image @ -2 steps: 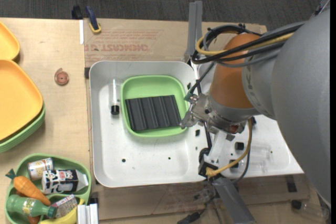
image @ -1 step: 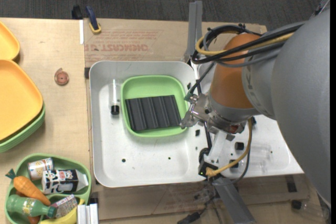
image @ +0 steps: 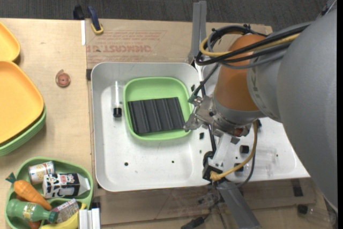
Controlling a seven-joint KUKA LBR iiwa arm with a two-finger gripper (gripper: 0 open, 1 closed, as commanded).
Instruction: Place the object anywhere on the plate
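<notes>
**Ribbed black slab lies on the green plate; arm hangs at the plate's right edge**

The arm comes in from the right of the camera view, its broad grey body covering much of the right bin. The orange band sits above the wrist, which points down over the wall where the two bins meet. Yellow and black cables loop over the top of the band.

The black slab lies flat inside the green plate, which stands in the left bin towards its upper middle. The slab's long axis runs left to right across the view, with the right end a little higher than the left. Its grooves run the short way, from the near edge to the far edge. It fills most of the plate's floor.

The tool is below the wrist, just beside the plate's right rim and close to the slab's right end. The wrist hides most of it, so I cannot tell whether it is apart or together, nor whether it touches the slab or the rim.

A thin white stick with a black end lies in the left bin just left of the plate, pointing up and down the view. On the worktop to the left are stacked yellow plates and a green bowl of toy food.
</notes>
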